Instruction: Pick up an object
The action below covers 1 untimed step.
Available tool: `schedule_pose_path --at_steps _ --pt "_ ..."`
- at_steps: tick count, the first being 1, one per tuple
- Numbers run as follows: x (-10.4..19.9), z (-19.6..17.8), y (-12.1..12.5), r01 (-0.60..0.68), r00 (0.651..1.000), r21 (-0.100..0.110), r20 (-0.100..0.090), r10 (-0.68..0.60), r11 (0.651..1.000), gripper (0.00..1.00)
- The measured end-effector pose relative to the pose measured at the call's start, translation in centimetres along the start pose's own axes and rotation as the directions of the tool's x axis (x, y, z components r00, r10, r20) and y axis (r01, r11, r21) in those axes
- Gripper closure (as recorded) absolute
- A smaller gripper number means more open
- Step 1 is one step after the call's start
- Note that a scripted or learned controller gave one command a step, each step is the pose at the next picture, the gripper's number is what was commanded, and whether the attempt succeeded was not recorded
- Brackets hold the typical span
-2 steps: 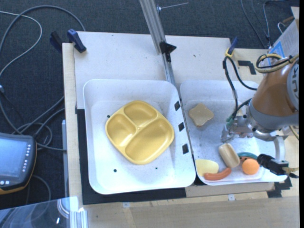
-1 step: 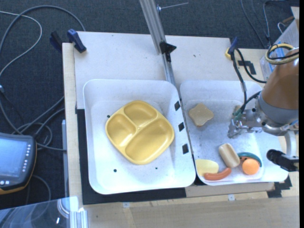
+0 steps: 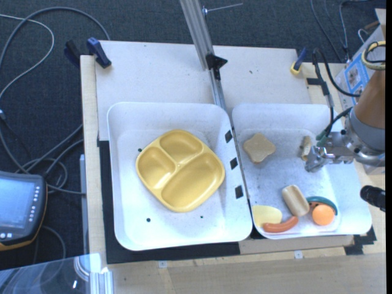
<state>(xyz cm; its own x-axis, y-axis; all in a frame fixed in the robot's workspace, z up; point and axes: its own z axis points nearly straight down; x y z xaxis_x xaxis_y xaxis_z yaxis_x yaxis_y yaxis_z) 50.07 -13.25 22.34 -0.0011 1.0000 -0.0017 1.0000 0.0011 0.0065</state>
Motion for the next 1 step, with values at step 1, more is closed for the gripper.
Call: schedule_pose_path --at_steps 1 --pt "0.01 -1.44 0.13 0.001 1.0 0.002 -0.001 -0.001 1.0 1.0"
